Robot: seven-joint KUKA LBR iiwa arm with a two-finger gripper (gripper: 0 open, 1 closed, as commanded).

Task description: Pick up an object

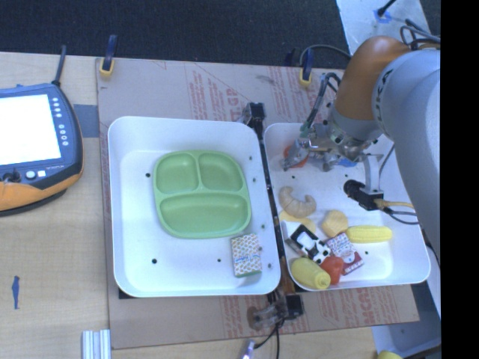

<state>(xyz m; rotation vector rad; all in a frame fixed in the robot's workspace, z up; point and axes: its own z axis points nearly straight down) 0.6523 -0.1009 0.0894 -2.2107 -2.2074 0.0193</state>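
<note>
arm: grey, orange band above the wrist, reaches in from the right and hangs over the back part of the right bin [408, 264].
gripper: gripper [308, 155] sits low over the bin's far left corner, pointing down; the metal parts blur together, so whether it is apart or closed i cannot tell. nothing is seen caught in it.
nearest thing: croissant [297, 201], pale tan, lies on the bin floor just toward the camera from the gripper, apart from it.
croissant axis: curved, its long run roughly left to right across the bin, horns turned toward the back.
other candidates: small yellow lump [334, 222] beside it; corn cob [368, 235] further right, long axis left to right; yellow piece [310, 273], red-and-white packet [345, 247] and black-and-white piece [305, 239] crowded at the near edge.
left bin: left bin [123, 200] holds a green divided plate [200, 193] and a small patterned box [246, 255]; well apart from the gripper, across the dividing rim.
judgement: the croissant is the closest pick; a short shift toward the camera and down would bring the gripper over it, closing across its narrow width.
</note>
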